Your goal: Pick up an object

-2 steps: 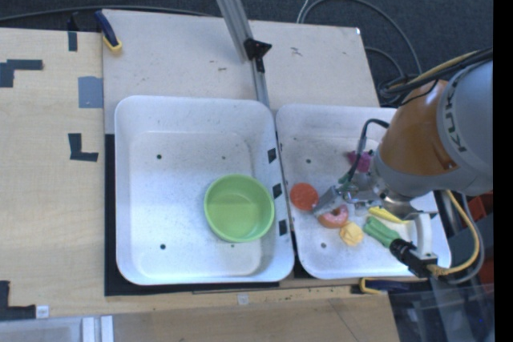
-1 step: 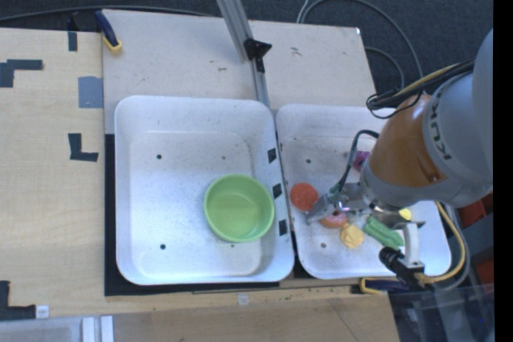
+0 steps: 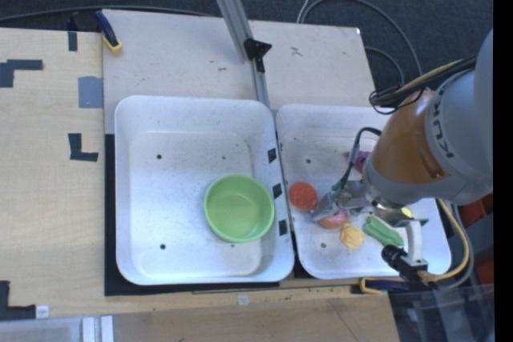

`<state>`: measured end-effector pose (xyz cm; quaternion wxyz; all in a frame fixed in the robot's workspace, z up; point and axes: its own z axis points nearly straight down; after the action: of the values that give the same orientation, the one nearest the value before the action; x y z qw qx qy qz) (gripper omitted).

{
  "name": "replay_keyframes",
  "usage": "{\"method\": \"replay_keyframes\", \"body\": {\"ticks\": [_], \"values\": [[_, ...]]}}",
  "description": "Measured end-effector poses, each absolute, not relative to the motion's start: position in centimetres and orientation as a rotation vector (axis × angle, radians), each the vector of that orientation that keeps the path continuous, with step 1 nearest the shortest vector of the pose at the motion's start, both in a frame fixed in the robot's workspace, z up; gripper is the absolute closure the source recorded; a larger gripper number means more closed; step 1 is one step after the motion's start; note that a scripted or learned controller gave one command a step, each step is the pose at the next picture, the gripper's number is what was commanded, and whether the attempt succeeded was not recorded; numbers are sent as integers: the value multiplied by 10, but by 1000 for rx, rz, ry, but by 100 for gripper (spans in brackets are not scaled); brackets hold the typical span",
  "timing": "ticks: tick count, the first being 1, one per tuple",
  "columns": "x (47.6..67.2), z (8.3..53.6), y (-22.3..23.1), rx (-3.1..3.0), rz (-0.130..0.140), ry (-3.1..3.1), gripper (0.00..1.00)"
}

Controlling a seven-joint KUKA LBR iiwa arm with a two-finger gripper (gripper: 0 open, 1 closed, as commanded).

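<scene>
My gripper (image 3: 332,207) is down in the right bin (image 3: 321,132), reaching in from the right under the grey and orange arm. Just beneath it lies a pinkish-red object (image 3: 333,219), partly covered by the gripper. To its left sits a red round object (image 3: 302,195), touching or nearly touching the gripper's tip. Below the gripper are a small yellow object (image 3: 350,235) and, to the right of that, a green elongated object (image 3: 382,232). A purple object (image 3: 361,161) peeks out beside the arm, mostly hidden.
A green bowl (image 3: 239,208) stands in the left bin (image 3: 160,132), near its right wall. A slanted metal pole (image 3: 232,4) meets the bench at the back between the bins. Cables run behind and beside the right bin.
</scene>
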<state>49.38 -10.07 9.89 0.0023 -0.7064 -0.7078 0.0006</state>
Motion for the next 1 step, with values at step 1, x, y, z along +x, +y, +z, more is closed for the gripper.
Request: {"method": "replay_keyframes", "body": {"ticks": [1], "values": [[488,158,-96,-2221,-3,-2224,100]]}}
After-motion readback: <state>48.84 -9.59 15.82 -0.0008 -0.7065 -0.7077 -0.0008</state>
